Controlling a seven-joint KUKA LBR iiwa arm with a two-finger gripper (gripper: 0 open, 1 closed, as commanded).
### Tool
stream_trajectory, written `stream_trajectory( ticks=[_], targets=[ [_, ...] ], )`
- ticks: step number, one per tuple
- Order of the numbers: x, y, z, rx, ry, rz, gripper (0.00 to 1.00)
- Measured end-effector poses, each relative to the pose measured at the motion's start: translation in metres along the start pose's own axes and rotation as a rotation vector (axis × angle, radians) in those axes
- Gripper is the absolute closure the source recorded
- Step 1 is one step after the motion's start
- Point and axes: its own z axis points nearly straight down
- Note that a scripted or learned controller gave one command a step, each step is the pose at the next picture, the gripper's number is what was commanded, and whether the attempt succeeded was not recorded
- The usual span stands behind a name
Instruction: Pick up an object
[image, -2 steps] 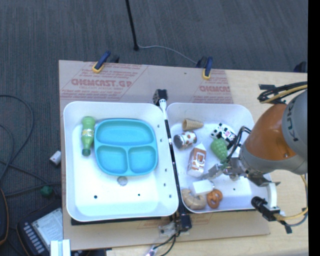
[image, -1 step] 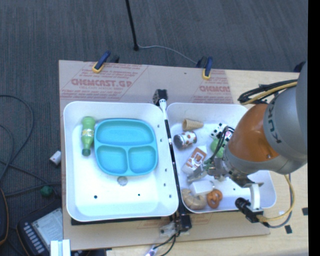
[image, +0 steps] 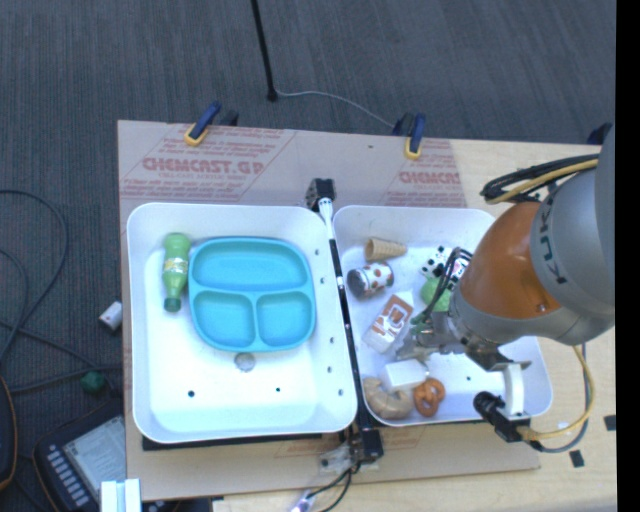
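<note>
Dark grey carpet (image: 90, 60) surrounds a light bench (image: 470, 165); cables (image: 30, 330) trail left, perhaps from a keyboard (image: 65, 465).

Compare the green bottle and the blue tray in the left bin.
The green bottle is slim and narrow; the blue tray is broad and flat. The bottle is green with a pale label; the tray is plain light blue with three compartments. Both lie in the left bin, the bottle along the tray's left edge.

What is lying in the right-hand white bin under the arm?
In the right white bin: a tan cone, a small red-and-white can, a white-orange packet, a beige doughnut, an orange ball. The grey arm covers the rest.
</note>
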Motion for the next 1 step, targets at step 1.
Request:
stream_trajectory(
  ticks=[1],
  targets=[
    [0.0000,-0.0005,0.0008,0.002,0.000,0.000,0.00]
  ],
)
